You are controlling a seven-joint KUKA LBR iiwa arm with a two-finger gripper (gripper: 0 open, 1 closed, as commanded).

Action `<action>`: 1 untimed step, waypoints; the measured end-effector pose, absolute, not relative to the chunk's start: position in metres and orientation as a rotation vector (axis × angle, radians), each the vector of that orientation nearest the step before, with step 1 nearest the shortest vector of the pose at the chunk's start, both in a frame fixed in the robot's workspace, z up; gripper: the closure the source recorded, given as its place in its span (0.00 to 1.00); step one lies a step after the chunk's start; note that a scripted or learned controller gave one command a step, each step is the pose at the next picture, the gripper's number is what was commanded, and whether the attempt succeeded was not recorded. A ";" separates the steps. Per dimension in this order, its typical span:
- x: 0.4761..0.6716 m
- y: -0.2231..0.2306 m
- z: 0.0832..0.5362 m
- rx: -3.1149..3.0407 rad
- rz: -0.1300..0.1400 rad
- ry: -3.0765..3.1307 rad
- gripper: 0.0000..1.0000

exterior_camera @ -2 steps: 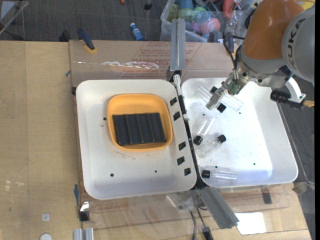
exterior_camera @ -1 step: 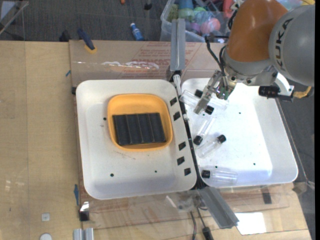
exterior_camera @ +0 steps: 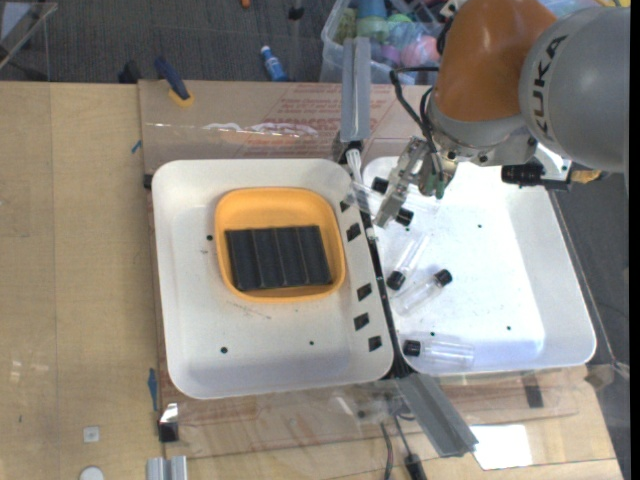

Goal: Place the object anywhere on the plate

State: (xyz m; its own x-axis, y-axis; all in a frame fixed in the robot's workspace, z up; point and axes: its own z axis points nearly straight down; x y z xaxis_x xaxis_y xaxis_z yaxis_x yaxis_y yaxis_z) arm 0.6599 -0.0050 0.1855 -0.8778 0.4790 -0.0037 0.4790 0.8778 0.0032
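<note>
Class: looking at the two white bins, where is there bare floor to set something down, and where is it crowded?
Free: the left white bin floor in front of the square orange plate, and the right white bin floor toward its right wall. Crowded: the clear plastic vials with black caps near the divider, below the hand.

You have open floor across the right bin point(exterior_camera: 520, 268) toward its right edge and near corner. Clear vials point(exterior_camera: 420, 283) with black caps crowd its left side by the divider point(exterior_camera: 365, 258). In the left bin point(exterior_camera: 190, 348), a black grille point(exterior_camera: 278, 258) covers the yellow plate point(exterior_camera: 280, 208).
</note>
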 end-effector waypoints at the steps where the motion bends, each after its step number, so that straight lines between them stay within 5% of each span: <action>1: 0.660 0.024 0.191 0.631 0.004 3.072 1.00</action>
State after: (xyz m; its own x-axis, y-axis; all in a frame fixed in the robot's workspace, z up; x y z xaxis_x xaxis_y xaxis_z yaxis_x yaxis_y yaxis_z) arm 0.6599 0.0235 0.1907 -0.9191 0.3941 -0.0052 0.3941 0.9191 0.0039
